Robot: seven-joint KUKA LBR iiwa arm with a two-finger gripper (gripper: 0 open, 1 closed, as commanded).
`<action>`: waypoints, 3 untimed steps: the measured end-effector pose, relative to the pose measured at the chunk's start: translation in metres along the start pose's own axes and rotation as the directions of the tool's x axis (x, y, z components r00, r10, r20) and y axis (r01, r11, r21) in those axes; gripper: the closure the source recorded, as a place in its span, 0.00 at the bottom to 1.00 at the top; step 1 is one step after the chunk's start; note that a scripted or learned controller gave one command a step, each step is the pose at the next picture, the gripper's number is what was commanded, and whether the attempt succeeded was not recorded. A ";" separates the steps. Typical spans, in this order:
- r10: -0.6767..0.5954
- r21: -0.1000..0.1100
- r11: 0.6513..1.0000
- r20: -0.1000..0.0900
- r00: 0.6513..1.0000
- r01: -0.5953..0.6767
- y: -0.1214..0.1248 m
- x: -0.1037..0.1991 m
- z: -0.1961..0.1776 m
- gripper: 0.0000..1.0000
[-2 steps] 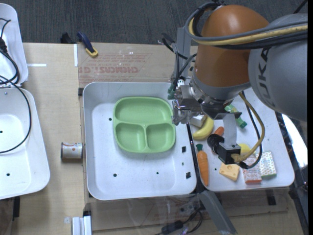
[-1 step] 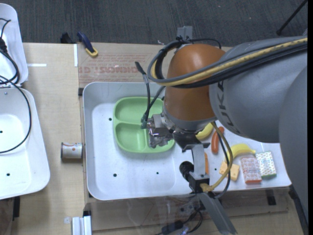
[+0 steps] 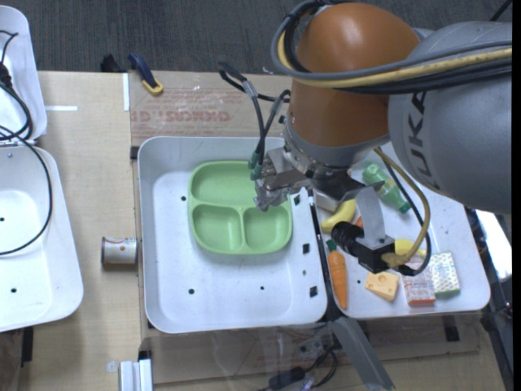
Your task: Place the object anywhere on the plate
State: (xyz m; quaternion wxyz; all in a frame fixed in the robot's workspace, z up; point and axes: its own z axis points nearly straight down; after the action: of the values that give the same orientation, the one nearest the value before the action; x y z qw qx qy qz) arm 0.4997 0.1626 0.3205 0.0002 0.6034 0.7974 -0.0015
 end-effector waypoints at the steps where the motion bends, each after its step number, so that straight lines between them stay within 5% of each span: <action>1: 0.031 0.000 1.000 0.000 1.000 -0.031 0.015 -0.038 -0.047 1.00; 2: -0.043 0.003 0.999 -0.001 0.999 0.043 -0.015 -0.009 0.039 1.00; 3: -0.164 -0.001 0.986 0.000 0.986 0.164 -0.019 0.010 -0.006 1.00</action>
State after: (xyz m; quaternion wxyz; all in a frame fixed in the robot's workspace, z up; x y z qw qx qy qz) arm 0.4786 0.1672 0.3261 0.0005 0.5358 0.8444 -0.0009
